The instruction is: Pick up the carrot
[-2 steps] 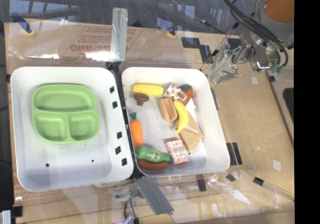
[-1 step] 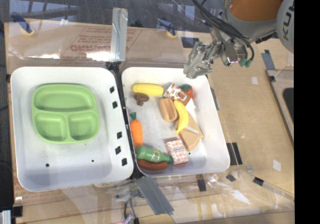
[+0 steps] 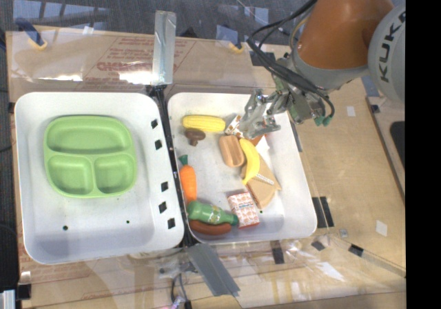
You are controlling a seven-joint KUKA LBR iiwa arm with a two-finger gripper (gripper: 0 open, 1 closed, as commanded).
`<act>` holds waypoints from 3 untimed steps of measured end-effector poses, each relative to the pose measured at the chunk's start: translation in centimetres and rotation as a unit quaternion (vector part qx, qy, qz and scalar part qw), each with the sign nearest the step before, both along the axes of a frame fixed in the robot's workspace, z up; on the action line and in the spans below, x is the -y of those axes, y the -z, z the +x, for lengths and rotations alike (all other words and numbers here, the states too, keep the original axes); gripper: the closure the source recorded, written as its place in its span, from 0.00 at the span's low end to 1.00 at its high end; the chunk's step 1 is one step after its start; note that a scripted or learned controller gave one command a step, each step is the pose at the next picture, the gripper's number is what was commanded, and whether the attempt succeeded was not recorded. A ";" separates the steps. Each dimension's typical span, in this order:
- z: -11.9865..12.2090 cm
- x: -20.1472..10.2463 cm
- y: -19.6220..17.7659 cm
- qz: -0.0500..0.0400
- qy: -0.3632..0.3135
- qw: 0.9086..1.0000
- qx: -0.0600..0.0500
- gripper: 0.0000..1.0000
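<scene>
In the camera view, the carrot (image 3: 188, 181) is seen lying against the left wall of the right bin (image 3: 295, 183), its long axis running from the far edge to the near edge, while the gripper (image 3: 256, 118) is held near the bin's far-right corner, so the carrot lies toward the near-left from it; whether it is spread or closed cannot be told.

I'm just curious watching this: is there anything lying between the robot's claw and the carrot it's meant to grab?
Yes. The gripper is at the right bin's far side; the carrot lies by the left wall. Between them sit a hot dog bun and a banana.
</scene>
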State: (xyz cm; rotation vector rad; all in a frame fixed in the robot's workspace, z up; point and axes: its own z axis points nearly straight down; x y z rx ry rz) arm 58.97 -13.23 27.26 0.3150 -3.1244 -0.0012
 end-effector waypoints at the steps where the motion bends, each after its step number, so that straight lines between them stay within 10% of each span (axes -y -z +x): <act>1: 3.5 -0.6 -9.6 -0.001 0.162 0.987 0.005 1.00; 3: 6.4 -4.6 -4.4 0.000 0.089 0.996 0.000 1.00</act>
